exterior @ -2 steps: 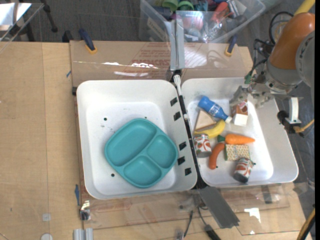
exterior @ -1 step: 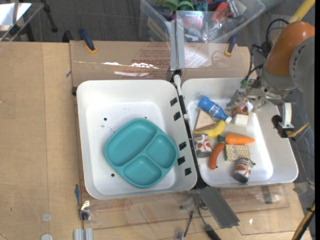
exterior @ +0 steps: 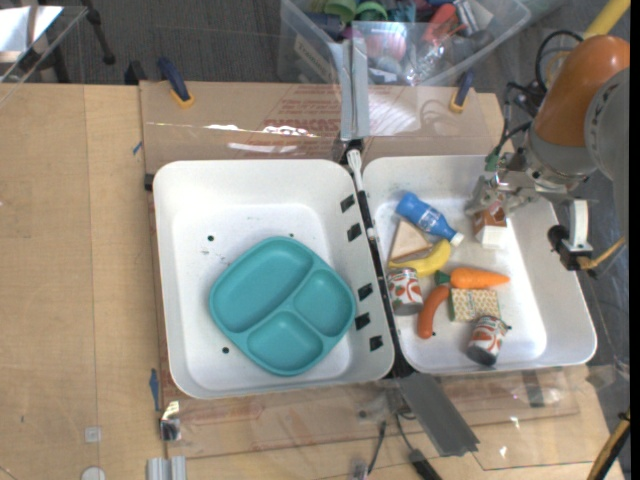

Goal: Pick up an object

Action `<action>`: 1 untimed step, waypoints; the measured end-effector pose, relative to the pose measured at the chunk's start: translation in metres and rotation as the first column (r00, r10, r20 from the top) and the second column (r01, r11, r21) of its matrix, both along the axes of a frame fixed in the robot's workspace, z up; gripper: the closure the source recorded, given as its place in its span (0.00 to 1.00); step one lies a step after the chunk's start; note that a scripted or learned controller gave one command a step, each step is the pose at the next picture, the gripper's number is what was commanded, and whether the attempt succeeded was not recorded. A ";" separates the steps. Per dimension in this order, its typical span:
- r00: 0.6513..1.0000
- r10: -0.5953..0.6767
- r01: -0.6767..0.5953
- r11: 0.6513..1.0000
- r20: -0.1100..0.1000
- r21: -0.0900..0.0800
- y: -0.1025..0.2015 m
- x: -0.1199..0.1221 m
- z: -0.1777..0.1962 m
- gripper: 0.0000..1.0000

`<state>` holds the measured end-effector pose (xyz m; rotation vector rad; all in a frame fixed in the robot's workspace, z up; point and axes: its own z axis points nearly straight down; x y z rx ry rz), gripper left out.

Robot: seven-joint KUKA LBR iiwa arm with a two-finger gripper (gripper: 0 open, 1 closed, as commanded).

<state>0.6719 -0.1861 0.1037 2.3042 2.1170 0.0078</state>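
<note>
I saw the grey two-finger gripper point(exterior: 492, 211) at the right white bin's point(exterior: 570, 313) 1 o'clock corner | jaws clamped on a small white-and-brown block point(exterior: 491, 230) | blue plastic bottle point(exterior: 424, 216) lay toward 9 o'clock of it | teal divided plate point(exterior: 282, 305) sat in left bin point(exterior: 185, 228)

The arm point(exterior: 590, 88) is cut off by the right edge, so only its orange band and wrist show above the right bin point(exterior: 560, 313). At the gripper point(exterior: 492, 208), over that bin's far right part, the fingers blur into a small white and brown object point(exterior: 491, 230) just below; contact cannot be told. The clear tub point(exterior: 400, 18) beyond the bin is cropped by the top edge, its contents a jumble. The can point(exterior: 403, 290) at the bin's left wall has an unreadable label.
</note>
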 end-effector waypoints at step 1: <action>1.000 -0.028 0.028 1.000 -0.012 0.006 0.055 -0.037 0.096 1.00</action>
